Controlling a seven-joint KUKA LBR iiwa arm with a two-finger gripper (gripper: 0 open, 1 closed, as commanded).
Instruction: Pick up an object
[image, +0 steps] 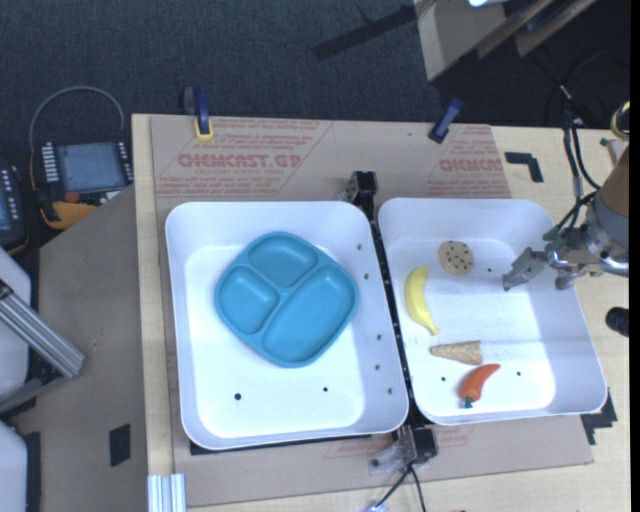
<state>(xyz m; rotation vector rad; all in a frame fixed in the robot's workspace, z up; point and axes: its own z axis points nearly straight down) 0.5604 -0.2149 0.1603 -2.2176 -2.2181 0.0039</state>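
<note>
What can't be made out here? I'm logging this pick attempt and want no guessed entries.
- Arm: cut off by the camera view's right edge; just the wrist end shows.
- Gripper: over the right bin, with nothing seen between the fingers; its height above the floor can't be judged from above.
- Cookie: too small to tell real from toy.
- Screen beyond the bench: too small to read.

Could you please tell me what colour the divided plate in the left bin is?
The plate is blue, seen plainly in the camera view.
</note>
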